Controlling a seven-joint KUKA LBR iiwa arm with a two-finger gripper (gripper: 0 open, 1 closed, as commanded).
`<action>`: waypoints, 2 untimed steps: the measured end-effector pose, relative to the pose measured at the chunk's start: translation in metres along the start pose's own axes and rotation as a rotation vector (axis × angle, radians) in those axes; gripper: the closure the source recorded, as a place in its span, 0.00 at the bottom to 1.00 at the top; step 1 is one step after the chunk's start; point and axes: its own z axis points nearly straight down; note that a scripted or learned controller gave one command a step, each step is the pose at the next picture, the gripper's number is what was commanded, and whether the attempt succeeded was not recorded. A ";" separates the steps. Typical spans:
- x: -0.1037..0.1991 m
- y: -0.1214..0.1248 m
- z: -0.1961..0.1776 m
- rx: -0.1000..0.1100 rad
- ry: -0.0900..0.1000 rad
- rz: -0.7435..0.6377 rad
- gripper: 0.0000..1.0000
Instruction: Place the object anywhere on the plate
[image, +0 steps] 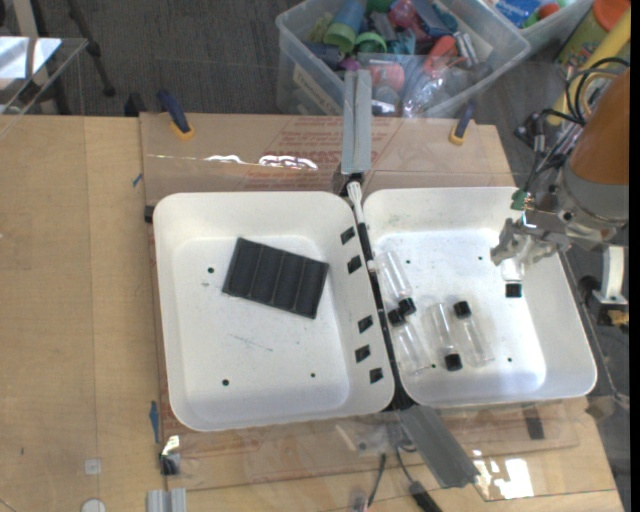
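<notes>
— So, where are the objects lying at this moment?

— Three clear bottles with black caps are lying in the right bin (560, 370). One bottle (394, 284) is lying nearest the divider (362, 290) between the bins, its cap pointing toward the front. A second bottle (441, 338) is lying just to the right of the first one, and a third bottle (470, 330) is lying just beside the second, its cap at the far end.

— And the plate?

— A dark ribbed plate (276, 277) is sitting flat in the left bin (190, 390), well apart from the first bottle, across the divider and slightly turned.

— What is the gripper doing?

— The gripper (513, 272) is hanging over the right bin, to the right of the first bottle and beyond all three. Nothing is showing between its fingers; whether they are apart or together I cannot tell from this angle. A small black tip is showing at its lower end.

— Anything else around?

— A clear tub (300, 45) of colourful odds and ends is standing behind the bins, farther back than the first bottle. Blue clamps (176, 116) are gripping the cardboard (240, 150) under the bins.
</notes>
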 end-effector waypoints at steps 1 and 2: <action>-0.055 -0.025 -0.088 -0.002 0.000 0.215 1.00; -0.054 -0.025 -0.088 -0.002 0.000 0.215 0.00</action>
